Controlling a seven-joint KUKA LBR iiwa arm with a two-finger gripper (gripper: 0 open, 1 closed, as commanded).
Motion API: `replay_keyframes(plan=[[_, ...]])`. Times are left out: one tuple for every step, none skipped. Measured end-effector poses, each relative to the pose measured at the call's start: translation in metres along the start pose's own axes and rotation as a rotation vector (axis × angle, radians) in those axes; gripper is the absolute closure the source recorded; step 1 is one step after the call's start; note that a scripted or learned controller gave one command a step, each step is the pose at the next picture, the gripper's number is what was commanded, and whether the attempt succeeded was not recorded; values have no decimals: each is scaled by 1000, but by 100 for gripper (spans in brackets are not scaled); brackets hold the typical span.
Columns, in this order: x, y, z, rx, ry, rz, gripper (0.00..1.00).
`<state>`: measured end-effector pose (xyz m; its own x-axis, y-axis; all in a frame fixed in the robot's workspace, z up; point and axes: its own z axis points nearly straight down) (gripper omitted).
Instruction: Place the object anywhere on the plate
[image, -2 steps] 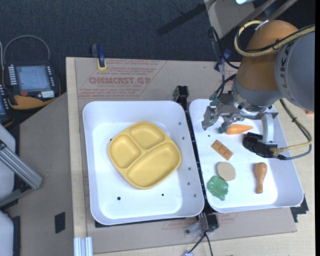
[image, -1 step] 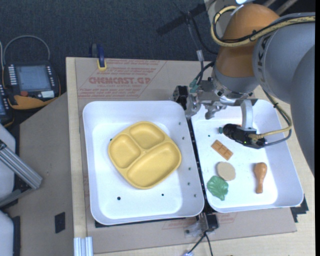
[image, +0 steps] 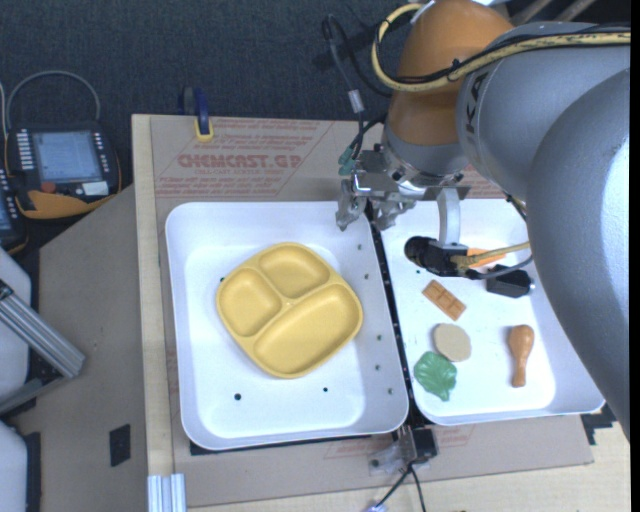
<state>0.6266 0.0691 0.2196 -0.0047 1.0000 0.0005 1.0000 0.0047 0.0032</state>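
Two white bins (image: 200, 330) share the bench; yellow plate (image: 290, 310) on the left, gripper (image: 362, 212) above the divide, fingers slightly apart, holding nothing

A plain yellow three-compartment plastic plate (image: 290, 309) lies in a white shallow bin (image: 200, 330). The second white bin (image: 560, 385) holds a leafy green lettuce piece (image: 435, 374), a pale beige round slice (image: 452, 342), a tan-brown drumstick (image: 520, 352) and an orange-brown ridged cracker (image: 443, 298).
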Motion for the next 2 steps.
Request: replay_keyframes(plan=[[34, 23, -12, -1, 0, 1, 100], [32, 22, -11, 2, -1, 3, 0]])
